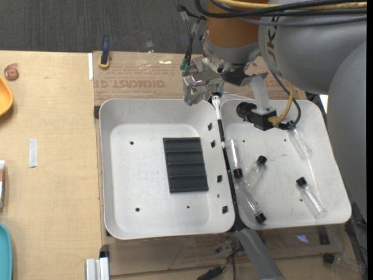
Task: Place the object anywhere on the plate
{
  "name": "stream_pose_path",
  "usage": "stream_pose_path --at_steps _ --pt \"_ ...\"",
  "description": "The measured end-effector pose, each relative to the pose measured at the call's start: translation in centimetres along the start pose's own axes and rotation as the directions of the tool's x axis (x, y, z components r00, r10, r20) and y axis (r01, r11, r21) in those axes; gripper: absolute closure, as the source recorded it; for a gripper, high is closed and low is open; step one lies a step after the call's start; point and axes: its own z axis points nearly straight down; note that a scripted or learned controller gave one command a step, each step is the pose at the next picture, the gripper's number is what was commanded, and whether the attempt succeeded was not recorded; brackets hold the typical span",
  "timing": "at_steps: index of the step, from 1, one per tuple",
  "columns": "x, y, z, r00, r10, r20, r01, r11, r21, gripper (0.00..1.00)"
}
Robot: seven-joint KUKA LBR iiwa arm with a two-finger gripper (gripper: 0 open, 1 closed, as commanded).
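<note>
Poised over the left bin's [116, 156] far rim, the pincer [198, 92] points down; whether it is wide or narrow cannot be told. Below it lies one black ridged plate [185, 164]. To its lower right, four clear vials with black caps [256, 171] lie scattered in the right bin [332, 174].

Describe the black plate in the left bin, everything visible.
The plate is a flat black rectangle, matte and plastic-looking, crossed by ridges that split it into about four bands. It lies flat on the floor of the left bin, a bit right of centre, long side running away from the camera, slightly skewed. Nothing rests on it and nothing touches it. The gripper is beyond the bin's far rim, well away from it.
</note>
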Motion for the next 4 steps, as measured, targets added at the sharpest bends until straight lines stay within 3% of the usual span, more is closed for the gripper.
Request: stream_pose_path --at_steps 1,2,3,4 --pt "3.91 0.12 4.26 0.925 0.380 0.001 -0.380 0.925 0.001 1.00" --pt "3.91 0.12 4.26 0.925 0.380 0.001 -0.380 0.925 0.001 0.00" --pt "3.81 0.10 3.54 0.925 0.380 0.005 -0.380 0.925 0.004 1.00" --pt "3.82 0.10 3.54 0.925 0.380 0.005 -0.380 0.925 0.004 0.00"
